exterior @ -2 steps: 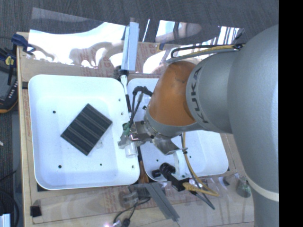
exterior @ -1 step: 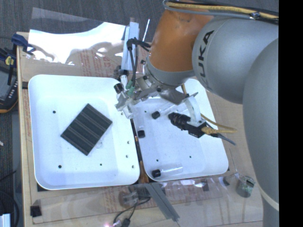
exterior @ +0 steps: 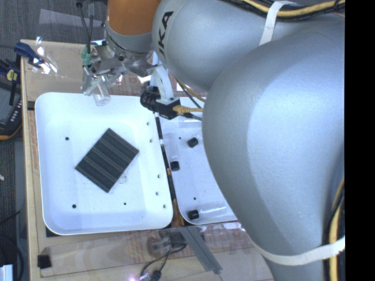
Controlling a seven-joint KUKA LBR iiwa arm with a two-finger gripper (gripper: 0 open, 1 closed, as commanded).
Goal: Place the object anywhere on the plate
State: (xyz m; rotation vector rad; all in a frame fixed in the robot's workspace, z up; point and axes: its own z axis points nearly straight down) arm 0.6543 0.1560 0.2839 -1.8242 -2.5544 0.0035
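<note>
A dark, ribbed, flat square plate (exterior: 108, 159) lies turned like a diamond in the middle of the left bin (exterior: 47, 116), a shallow glossy white tray with rounded corners that sits left of centre in the frame on the pale wooden counter (exterior: 105, 253). The end effector (exterior: 98, 89), a cluster of metal and clear plastic parts, hangs at the bin's upper rim in the upper left of the frame, and whether it is clenched or released, I cannot tell. The smooth grey arm (exterior: 281, 127) with its orange band fills the right side, covering most of the right bin (exterior: 190, 174).
</note>
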